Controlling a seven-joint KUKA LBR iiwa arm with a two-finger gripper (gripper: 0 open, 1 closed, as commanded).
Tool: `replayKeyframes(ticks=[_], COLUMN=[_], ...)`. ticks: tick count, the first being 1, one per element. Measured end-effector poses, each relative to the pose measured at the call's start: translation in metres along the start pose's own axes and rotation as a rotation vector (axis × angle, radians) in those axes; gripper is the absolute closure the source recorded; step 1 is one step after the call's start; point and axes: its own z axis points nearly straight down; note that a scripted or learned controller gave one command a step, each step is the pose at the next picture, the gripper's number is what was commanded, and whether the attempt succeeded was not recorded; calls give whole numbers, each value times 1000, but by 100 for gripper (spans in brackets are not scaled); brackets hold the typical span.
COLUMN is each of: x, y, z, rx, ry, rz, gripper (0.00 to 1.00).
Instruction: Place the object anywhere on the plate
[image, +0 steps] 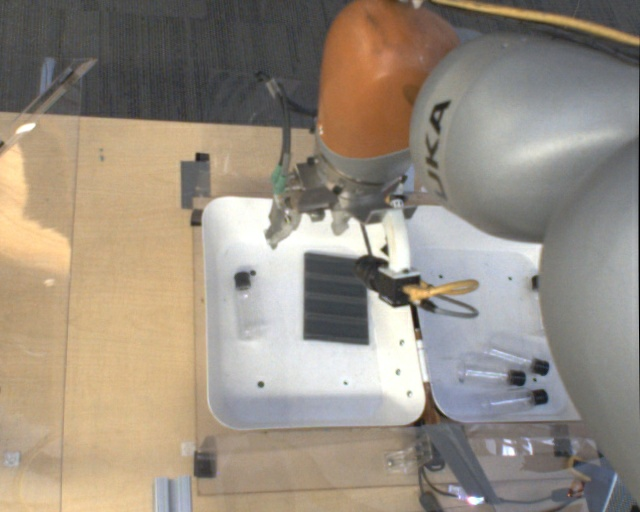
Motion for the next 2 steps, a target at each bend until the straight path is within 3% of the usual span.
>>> replayKeyframes(ticks=[1, 2], x=[36, 34], y=[-6, 32], z=[127, 97], rx=[5, 1], ry=[0, 0], rz=[189, 700], gripper=[0, 0])
